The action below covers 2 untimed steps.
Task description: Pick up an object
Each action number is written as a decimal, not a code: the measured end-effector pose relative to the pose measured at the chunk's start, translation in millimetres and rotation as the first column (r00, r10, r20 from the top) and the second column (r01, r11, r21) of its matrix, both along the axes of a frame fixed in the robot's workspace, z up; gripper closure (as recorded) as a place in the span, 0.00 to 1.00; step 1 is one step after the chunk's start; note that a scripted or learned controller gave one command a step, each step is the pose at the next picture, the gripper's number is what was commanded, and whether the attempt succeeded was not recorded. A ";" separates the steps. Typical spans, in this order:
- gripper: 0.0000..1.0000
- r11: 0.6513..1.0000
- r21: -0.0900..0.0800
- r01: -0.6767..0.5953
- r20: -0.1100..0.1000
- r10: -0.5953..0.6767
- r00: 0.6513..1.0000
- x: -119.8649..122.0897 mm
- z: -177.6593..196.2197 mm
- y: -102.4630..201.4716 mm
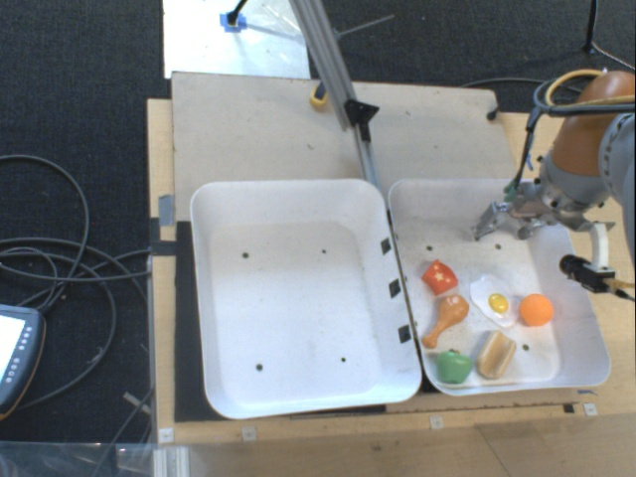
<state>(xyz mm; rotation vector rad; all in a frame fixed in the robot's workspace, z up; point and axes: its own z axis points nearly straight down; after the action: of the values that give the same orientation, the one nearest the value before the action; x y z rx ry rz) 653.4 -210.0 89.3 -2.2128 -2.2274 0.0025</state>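
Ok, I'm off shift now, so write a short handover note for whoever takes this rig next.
Tool: low over the right bin's far end, nothing seen in it.
Things, all in the right bin's near half: red piece, drumstick, fried egg, orange, bun, green piece.
Done: nothing picked yet.
Left: choose one, grasp it, lift it. The red piece lies nearest the tool.

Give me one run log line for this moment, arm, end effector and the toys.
arm: over right bin | end effector: above bin's far part, nothing held | toys: near half, untouched | left bin: idle
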 end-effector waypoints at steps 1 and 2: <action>1.00 1.000 -0.003 -0.004 0.008 0.004 1.000 2.6 15.3 -0.7; 1.00 1.000 -0.003 0.005 0.011 -0.005 1.000 -2.0 77.0 -6.3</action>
<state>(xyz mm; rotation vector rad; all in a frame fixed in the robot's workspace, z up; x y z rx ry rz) 651.4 -216.3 166.2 -2.2254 -2.2292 -0.0056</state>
